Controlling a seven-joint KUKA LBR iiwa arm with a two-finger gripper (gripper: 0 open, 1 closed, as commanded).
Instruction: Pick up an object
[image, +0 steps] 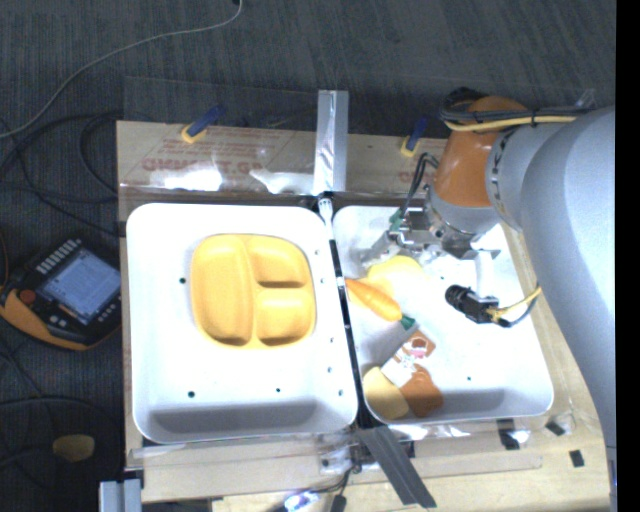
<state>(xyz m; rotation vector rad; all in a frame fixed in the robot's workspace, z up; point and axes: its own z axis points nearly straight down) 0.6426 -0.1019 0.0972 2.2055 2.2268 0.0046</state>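
In the right bin (520, 395), at ten o'clock, a yellow lemon-like toy (395, 270) is seen just under the gripper (412, 232); it is judged light, smooth, slippery, best gripped across its middle. Jaw state cannot be told.

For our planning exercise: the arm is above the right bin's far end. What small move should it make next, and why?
Probably lower the end effector straight down toward the yellow lemon, since it hangs just above the lemon with nothing visibly held. The carrot lies close beside it, so a short, careful descent seems wise.

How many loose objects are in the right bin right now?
3, maybe more hidden under the hand: yellow piece beneath it, carrot by the divider, brown item at the near edge.
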